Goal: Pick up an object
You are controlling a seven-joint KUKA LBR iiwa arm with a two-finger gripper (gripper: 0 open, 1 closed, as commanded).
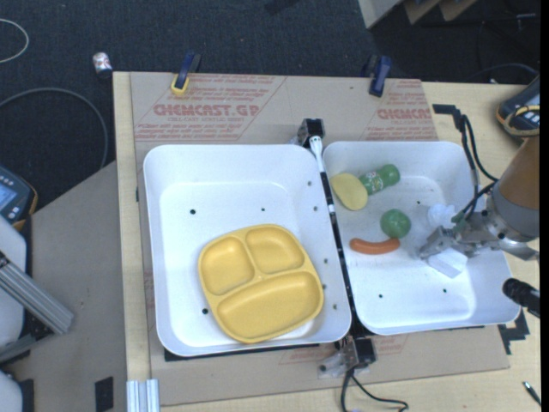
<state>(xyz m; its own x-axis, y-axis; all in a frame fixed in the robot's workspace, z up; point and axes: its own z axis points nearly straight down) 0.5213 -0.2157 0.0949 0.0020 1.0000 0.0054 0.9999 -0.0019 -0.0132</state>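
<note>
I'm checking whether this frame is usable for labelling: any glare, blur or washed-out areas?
Camera view: even overhead light with soft shadows; the white bins are bright, nearly washed out; the gripper looks slightly blurred against the white; the yellow tray and the green ball stay sharp.

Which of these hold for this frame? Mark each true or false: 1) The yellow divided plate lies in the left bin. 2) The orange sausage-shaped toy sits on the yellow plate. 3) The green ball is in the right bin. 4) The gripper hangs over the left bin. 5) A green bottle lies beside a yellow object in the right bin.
1) True: the yellow divided plate lies in the left bin.
2) False: the orange sausage-shaped toy lies on the floor of the right bin, apart from the plate.
3) True: the green ball sits there, just above the orange toy.
4) False: the gripper is over the right bin.
5) True: the green bottle touches the yellow object.
</note>
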